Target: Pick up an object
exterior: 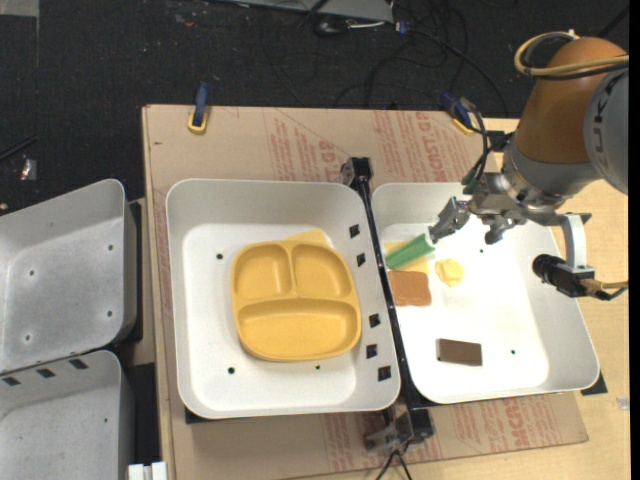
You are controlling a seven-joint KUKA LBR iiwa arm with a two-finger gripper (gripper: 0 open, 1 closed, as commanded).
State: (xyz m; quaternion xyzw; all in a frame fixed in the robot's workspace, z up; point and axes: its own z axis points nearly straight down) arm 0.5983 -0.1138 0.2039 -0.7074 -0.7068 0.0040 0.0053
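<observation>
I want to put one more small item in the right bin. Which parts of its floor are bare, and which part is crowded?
In the right bin, the floor is bare right of the dark brown block up to the right wall. The upper left is crowded: green piece, small yellow piece and tan square lie close together, with the gripper above them.

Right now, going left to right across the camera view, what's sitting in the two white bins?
Yellow divided tray in the left bin → in the right bin: tan square piece → small yellow piece → dark brown block. The green piece overlaps the tan one's span, so I leave it unplaced.
</observation>
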